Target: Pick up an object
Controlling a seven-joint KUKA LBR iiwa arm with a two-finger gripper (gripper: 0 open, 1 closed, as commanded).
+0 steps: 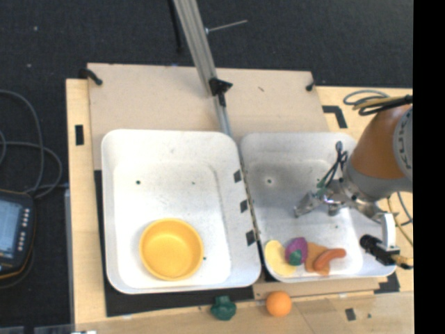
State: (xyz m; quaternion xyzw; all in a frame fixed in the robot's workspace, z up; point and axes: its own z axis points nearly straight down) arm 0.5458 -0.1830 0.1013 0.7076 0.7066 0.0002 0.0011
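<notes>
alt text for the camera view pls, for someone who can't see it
A grey and orange robot arm reaches over the right white bin, above small toys piled at its near edge. The left bin holds a yellow bowl.

Camera spot: we look from one camera fixed high above the table (pixel 195 103).
Facing: we look down at a slant, so the far end of the table sits at the top.
How near: we are far enough back to see the left bin (pixel 125 152) and the right bin (pixel 278 152) whole, plus dark floor (pixel 313 26) around.
Arm side: the arm (pixel 381 152) comes in from our right.
</notes>
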